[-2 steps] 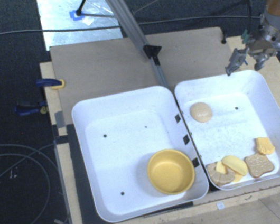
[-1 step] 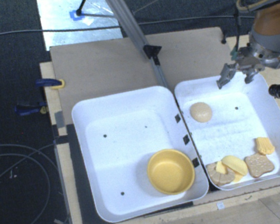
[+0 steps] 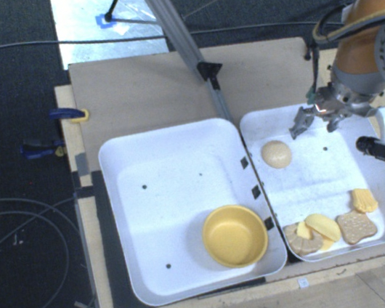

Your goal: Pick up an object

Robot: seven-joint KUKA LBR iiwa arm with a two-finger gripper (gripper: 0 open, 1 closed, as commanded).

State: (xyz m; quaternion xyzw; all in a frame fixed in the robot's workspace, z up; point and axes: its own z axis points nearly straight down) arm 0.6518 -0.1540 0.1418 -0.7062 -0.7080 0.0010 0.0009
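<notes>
The gripper (image 3: 314,119) hangs with fingers spread, grasping nothing, above the right bin (image 3: 328,170), near a bread roll (image 3: 276,154). No legible markings.

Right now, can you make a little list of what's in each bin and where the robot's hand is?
left bin: one yellow bowl, upright, near the bin's front right corner
right bin: a round beige bun toward the back left; toy food pieces clustered along the front edge
gripper: above the back of the right bin, fingers spread, nothing between them
nearest thing to gripper: the round beige bun, apart from it
task so far: nothing picked up yet
</notes>
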